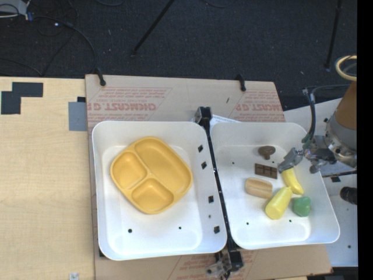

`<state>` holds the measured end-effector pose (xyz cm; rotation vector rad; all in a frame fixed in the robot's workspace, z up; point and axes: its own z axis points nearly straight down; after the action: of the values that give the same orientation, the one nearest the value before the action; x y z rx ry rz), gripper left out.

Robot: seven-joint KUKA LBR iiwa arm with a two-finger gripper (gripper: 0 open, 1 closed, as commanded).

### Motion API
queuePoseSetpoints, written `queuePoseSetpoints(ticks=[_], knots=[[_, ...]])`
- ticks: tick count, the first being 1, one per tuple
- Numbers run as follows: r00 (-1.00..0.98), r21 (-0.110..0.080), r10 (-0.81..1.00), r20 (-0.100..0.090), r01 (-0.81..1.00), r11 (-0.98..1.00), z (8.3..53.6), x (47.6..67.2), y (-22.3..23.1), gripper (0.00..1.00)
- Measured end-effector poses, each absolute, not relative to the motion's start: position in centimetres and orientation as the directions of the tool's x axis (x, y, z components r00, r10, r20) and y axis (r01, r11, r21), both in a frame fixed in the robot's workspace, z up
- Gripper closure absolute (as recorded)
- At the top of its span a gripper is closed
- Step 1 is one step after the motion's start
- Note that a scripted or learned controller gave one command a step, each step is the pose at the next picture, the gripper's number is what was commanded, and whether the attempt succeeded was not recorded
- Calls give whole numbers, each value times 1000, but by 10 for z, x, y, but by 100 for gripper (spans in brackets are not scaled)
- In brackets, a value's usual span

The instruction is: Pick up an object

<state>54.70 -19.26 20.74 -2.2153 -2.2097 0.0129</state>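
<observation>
The right bin (245,238) holds several small items: a brown lump (267,151), a dark chocolate-like bar (266,170), a tan roll (259,187), a yellow bottle shape (278,203), a short yellow piece (292,181) and a green piece (301,206). My gripper (304,162) hangs over the bin's right side, just above and right of the short yellow piece. Its fingers stand apart, open, with nothing between them.
A yellow divided plate (150,174) lies in the left bin (111,232). A black divider (213,179) runs between the two bins. Cardboard (175,101) lies behind them, with a wooden bench top (41,185) to the left.
</observation>
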Motion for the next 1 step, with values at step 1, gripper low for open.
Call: queuePoseSetpoints(ticks=[1], knots=[[-1, -1, 1000, 0, 1000, 1, 214, 550, -192, 0]])
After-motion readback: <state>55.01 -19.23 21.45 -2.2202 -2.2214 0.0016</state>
